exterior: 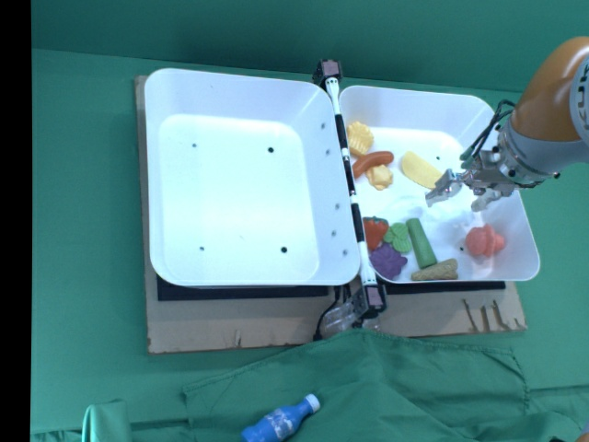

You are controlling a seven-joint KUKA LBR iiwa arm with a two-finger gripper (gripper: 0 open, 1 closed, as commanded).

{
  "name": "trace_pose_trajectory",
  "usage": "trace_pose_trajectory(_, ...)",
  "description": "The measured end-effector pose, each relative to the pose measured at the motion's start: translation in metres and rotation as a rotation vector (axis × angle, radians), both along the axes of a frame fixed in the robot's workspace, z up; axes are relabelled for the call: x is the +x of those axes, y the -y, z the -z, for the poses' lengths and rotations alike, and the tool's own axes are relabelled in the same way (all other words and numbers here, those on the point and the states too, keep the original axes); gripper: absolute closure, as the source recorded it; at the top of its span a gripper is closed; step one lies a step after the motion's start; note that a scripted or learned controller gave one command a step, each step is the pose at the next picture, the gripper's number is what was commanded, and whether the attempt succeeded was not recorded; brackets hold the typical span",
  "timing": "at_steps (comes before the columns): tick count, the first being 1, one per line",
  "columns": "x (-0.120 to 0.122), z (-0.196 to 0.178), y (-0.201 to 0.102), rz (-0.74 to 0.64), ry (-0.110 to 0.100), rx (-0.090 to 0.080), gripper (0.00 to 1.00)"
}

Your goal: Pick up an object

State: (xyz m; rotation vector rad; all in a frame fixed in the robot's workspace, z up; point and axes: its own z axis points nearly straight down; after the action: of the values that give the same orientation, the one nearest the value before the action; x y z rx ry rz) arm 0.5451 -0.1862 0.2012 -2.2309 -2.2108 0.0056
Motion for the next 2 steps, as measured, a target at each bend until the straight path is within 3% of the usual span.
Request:
trace_pose_trajectory(1,-0.075,0.016,0.003,-0.001,0.025,-0.007,0.00)
trace_pose_trajectory(2,0.002,-0.020,-0.047,-0.014,0.015,-0.001,0.00)
